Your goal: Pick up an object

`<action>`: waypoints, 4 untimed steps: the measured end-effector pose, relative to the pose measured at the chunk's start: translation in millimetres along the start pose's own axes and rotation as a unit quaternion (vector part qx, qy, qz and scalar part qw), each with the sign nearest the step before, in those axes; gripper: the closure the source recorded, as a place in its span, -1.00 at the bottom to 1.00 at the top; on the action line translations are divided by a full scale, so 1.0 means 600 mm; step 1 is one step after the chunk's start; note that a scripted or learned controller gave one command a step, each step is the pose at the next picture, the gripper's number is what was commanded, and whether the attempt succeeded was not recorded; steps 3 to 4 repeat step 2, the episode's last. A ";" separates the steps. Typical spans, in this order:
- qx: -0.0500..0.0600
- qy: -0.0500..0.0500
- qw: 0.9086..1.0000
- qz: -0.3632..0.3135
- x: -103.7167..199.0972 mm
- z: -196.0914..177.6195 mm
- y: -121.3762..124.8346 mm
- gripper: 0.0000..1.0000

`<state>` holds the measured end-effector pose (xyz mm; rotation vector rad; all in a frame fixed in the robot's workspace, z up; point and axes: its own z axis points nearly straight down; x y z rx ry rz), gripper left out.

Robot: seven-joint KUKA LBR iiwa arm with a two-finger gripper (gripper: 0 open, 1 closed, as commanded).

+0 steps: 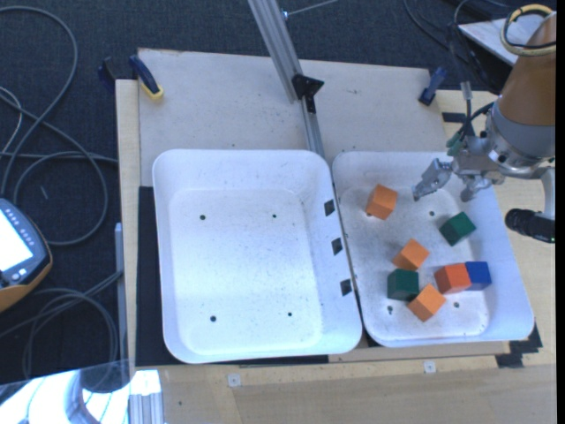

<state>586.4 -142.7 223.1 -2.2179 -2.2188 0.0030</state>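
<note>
Hovering over the right bin (503, 281), your claw (450, 181) has its fingers spread open and grips nothing. It hangs between the lone orange cube (381, 201) and a green cube (457, 229), directly above neither, so a straight descent could close on bare floor. The other cubes sit packed together near the front; a finger landing there may push them apart instead.
</note>
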 end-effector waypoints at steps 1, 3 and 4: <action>-0.001 0.002 1.000 -0.004 0.175 -0.067 -0.130 -1.00; -0.001 0.000 1.000 0.000 0.166 -0.064 -0.127 -1.00; -0.001 0.000 1.000 0.000 0.166 -0.064 -0.127 -1.00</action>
